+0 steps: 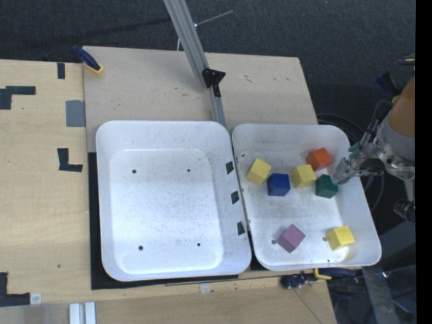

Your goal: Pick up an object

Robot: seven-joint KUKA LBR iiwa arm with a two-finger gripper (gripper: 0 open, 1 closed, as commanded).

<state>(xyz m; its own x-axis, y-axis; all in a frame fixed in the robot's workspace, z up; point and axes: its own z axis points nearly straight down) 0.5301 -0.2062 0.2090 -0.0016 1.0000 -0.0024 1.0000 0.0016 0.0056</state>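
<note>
Yellow cube [340, 236] lowest, claw [344, 169] beside green cube [326, 187], grip unclear

White bins [165, 135] hold three yellow blocks [258, 171], one blue [278, 184], green [327, 187], orange [319, 158] and purple [291, 237].

Slanted metal pole [187, 32] over the wooden bench [155, 86]

Robotics lab: taped bench [40, 133], white bins [108, 201]
</note>
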